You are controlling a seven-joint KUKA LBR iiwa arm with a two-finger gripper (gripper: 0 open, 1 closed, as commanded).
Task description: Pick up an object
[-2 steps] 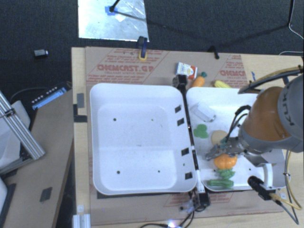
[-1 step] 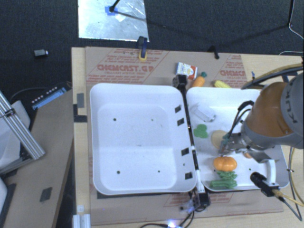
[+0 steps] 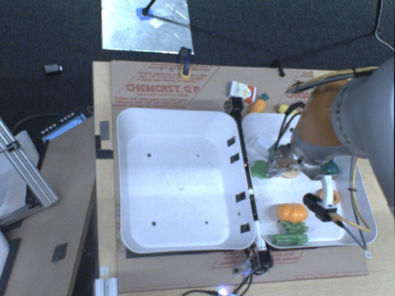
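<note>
Camera view — hand [image 3: 282, 164] in rt bin [image 3: 266, 197]

You have the whole floor of the left bin [image 3: 179, 184] open to come down into. The right bin [image 3: 268, 196] is tight. The arm [image 3: 333, 113] covers its far half, a green piece [image 3: 259, 168] lies just beside the gripper [image 3: 285, 167] by the shared rim, and an orange round thing [image 3: 292, 212] and a green strip [image 3: 290, 234] crowd the near edge.
</note>
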